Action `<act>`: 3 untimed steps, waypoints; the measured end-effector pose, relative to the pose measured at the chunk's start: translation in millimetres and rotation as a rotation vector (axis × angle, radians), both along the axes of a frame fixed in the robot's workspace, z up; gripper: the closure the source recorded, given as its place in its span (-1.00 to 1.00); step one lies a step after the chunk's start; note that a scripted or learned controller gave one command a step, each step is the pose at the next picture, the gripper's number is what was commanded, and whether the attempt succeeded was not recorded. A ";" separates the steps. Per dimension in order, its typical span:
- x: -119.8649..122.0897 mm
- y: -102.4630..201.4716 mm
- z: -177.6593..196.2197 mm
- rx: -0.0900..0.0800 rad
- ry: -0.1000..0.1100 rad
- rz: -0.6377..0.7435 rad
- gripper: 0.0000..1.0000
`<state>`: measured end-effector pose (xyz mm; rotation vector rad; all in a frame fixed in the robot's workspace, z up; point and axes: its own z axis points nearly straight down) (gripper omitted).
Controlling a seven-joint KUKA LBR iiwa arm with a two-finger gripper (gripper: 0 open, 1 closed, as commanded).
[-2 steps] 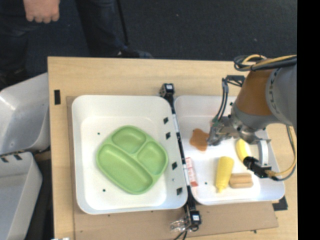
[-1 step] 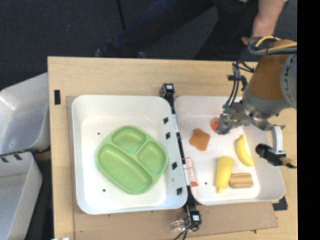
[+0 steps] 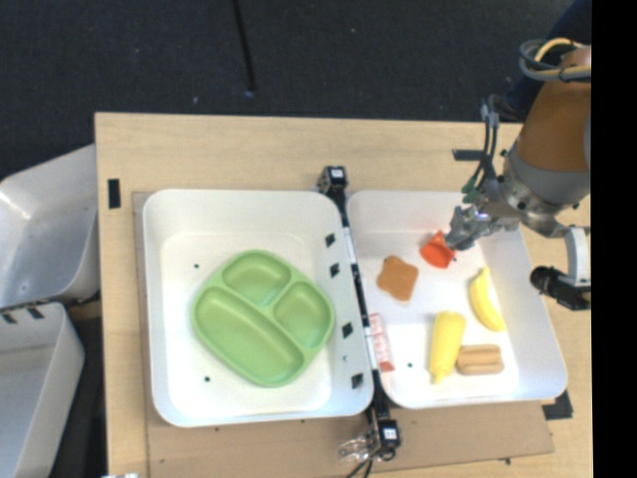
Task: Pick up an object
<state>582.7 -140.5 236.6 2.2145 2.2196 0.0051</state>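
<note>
My gripper (image 3: 455, 237) hangs over the upper middle of the right bin (image 3: 528, 366), with the grey arm and its orange band reaching in from the right. A small red-orange object (image 3: 436, 253) lies right at the gripper's tip, touching or just under it. Whether it is gripped cannot be made out. A brown toast-like piece (image 3: 398, 279) lies left of it. A banana (image 3: 486, 301) lies below the gripper. A yellow corn-like piece (image 3: 447, 345) and a brown roll (image 3: 479, 360) rest near the bin's front.
The left bin (image 3: 169, 386) holds a green divided plate (image 3: 262, 317). A black-clipped ridge (image 3: 350, 287) separates the bins. White containers (image 3: 40, 237) stand off the bench at the left.
</note>
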 end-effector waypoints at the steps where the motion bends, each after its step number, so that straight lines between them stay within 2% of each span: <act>1: 1.2 -1.3 49.6 0.000 0.000 0.001 1.00; 2: 6.4 52.6 31.7 0.002 0.006 0.003 1.00; 3: 15.3 100.5 34.7 0.003 0.005 0.004 1.00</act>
